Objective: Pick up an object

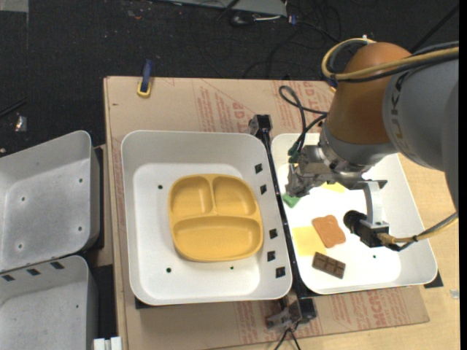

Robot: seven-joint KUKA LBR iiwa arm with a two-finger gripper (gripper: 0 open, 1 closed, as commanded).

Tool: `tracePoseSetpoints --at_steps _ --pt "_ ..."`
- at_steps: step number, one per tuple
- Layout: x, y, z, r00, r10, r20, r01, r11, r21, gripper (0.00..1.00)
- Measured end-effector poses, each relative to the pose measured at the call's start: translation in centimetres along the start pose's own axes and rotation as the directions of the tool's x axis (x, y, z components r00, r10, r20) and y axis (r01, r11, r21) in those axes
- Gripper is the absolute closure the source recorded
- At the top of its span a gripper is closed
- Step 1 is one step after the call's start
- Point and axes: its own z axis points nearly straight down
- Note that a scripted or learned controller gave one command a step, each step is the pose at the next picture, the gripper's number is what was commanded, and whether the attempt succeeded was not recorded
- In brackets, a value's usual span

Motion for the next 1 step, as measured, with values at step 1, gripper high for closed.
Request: tracePoseSetpoints --at_steps 1 --pt "5.55 1.06 1.03 1.0 -0.001 0.0 0.001 1.0 -0.001 1.0"
